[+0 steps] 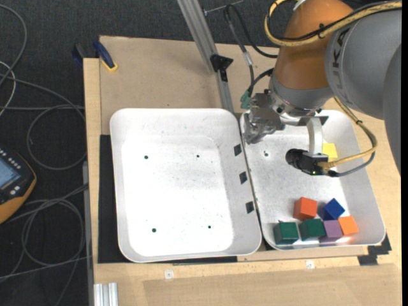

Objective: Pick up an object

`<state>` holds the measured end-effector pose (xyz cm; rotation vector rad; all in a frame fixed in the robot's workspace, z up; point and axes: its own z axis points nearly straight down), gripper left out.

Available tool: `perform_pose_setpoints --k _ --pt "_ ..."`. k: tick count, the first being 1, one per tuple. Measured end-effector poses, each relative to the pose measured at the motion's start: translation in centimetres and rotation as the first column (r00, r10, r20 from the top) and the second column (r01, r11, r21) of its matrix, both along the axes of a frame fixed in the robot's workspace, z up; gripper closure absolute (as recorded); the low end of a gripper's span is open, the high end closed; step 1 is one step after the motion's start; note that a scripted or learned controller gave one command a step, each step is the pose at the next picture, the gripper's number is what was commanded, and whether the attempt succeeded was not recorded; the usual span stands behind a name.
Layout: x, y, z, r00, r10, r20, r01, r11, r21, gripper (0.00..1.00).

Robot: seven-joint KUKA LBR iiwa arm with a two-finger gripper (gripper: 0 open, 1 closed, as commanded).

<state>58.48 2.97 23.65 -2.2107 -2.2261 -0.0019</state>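
The blocks look light, rigid, probably easy to pinch by flat sides; can't tell the gripper state.

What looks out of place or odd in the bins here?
Nothing is spilled or damaged. The blocks are bunched in the right bin's near corner, while a yellow block sits apart beside the arm. The gripper hangs near the divider, away from all of them.
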Motion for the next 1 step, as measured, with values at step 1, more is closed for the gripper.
perform_pose_setpoints --k 1 --pt "-2.86 4.61 1.25 1.000 0.000 -0.001 0.000 1.000 -0.001 1.00"
